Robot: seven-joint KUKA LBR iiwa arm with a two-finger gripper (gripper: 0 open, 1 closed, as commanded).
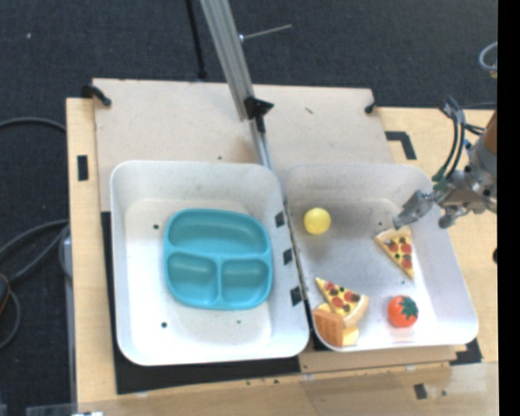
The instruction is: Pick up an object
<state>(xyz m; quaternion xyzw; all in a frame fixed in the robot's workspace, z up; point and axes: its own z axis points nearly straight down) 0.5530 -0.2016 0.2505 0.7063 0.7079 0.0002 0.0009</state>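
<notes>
End effector (426, 204) over right bin (455, 267) far rim, fingers look spread, grasping nothing. Nearest pizza slice (397, 250) lies flat just below it; risk: fingers skid off thin slice or clip the rim, empty close.

A teal divided plate (217, 259) lies in the left bin (130, 232).

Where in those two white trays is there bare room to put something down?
Left bin: bare floor rings the blue divided plate. Right bin: free middle patch between yellow ball, two pizza slices and tomato. Crowded along its front edge and near the gripper.
</notes>
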